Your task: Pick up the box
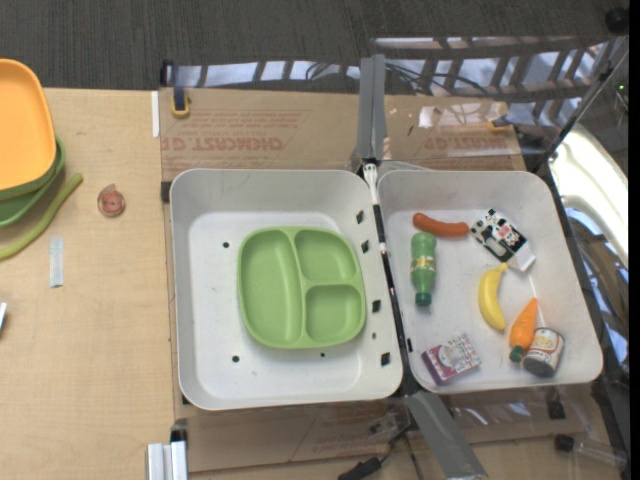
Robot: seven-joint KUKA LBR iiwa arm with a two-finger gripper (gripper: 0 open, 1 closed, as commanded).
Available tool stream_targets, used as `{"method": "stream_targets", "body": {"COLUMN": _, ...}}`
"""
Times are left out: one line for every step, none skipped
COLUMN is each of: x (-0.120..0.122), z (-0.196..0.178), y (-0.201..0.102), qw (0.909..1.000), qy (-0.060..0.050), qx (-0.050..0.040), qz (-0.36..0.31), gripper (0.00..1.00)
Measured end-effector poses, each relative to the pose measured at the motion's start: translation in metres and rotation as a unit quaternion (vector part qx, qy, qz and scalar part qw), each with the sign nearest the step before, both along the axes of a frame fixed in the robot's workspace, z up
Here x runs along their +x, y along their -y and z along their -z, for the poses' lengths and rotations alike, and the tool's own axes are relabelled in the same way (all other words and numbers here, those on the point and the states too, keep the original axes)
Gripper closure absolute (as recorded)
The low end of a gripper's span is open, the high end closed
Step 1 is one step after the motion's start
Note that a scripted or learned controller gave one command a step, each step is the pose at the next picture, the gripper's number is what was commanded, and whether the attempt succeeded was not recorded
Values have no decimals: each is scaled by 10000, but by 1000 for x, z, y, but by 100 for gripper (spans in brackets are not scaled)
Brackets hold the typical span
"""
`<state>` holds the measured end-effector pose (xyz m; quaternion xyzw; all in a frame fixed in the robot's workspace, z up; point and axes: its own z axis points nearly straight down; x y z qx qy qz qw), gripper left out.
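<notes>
Two shallow white plastic bins with rounded corners sit side by side on brown corrugated cardboard (300, 138) printed with red lettering, upside down from this angle and too blurred to read with certainty. The left bin (200, 368) holds a smooth lime-green divided plate (300, 288), a rounded rectangle with three compartments.

The right bin (580, 368) carries the toys. The box (451, 357), a small carton with a busy pinkish-purple print whose text is too small to read, lies tilted near the front edge, left of centre. Above it a green bottle (423, 269) with a yellow label band lies on its side, and beyond that a glossy red-orange sausage (441, 226). A black-and-white patterned pack (499, 235) lies at the back right. A curved yellow banana (491, 298) lies in the middle; an orange carrot (523, 330) leans against a small can (543, 352) with a white and orange label.

On the pale wooden tabletop (90, 368) to the left sit stacked orange and green plates (25, 138) and a small pink round thing (112, 202). The pincer's state cannot be told.
</notes>
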<state>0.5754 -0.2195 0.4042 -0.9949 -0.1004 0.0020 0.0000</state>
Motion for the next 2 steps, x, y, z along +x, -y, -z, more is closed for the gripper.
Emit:
{"method": "stream_targets", "body": {"x": -84, "z": 164, "y": 3, "qw": 10000, "qy": -10, "qx": 10, "qz": 17, "gripper": 100}}
{"method": "stream_targets", "body": {"x": -15, "z": 167, "y": 2, "qw": 10000, "qy": -3, "qx": 4, "qz": -6, "gripper": 100}}
